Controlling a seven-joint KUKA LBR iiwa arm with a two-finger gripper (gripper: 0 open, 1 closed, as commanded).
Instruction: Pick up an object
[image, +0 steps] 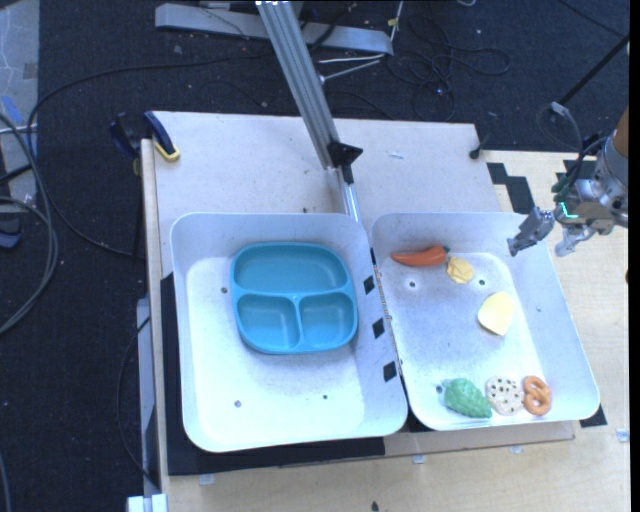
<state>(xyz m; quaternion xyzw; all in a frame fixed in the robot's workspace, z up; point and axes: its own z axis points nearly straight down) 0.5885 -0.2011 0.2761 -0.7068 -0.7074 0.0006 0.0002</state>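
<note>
My gripper (548, 238) hangs over the far right rim of the right bin (560, 300), fingers spread open with nothing between them. In that bin lie an orange carrot (420, 257), a small yellow piece (460, 270) just right of it, and a pale yellow wedge (497, 313) in the middle. Along the near edge sit a green leafy toy (466, 397), a speckled cookie (504, 395) and an orange pretzel (537, 395). The gripper stands above and to the right of all of them, touching none.
The left bin (200, 390) holds a blue divided plate (295, 297). A metal pole (305, 85) slants down to the gap between the bins at the back. Dark clips (382, 325) mark the seam between the bins.
</note>
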